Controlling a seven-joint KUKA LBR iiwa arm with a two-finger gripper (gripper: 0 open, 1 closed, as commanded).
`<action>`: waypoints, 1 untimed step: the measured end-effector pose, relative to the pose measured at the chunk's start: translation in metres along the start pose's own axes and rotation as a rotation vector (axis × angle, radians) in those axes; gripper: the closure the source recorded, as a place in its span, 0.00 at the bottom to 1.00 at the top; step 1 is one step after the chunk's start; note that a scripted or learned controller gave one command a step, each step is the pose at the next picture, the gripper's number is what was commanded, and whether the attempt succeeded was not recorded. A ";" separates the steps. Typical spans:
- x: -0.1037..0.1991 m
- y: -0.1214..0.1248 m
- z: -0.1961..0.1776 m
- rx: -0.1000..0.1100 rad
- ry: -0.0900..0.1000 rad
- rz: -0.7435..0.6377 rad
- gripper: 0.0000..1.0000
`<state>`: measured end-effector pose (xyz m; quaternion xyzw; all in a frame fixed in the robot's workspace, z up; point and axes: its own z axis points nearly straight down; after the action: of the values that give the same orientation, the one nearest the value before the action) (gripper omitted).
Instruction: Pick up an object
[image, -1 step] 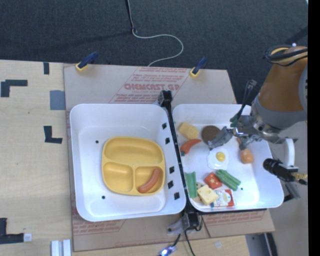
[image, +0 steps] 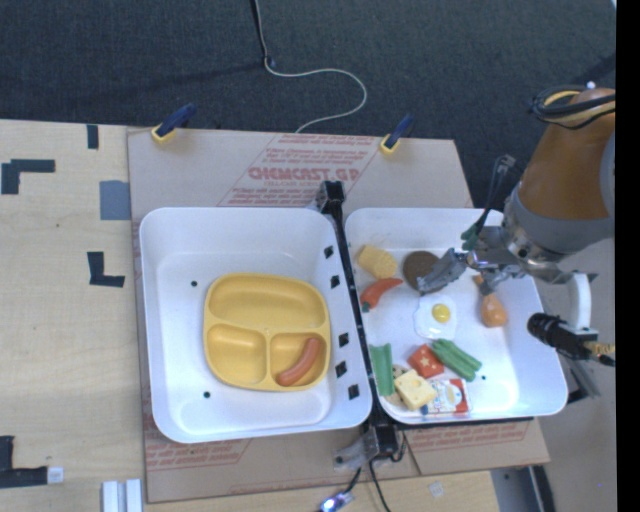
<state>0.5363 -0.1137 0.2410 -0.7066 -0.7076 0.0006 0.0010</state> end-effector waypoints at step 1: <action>0.003 0.007 0.048 0.004 0.000 -0.001 0.00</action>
<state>0.5435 -0.1104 0.1933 -0.7063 -0.7079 0.0020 0.0022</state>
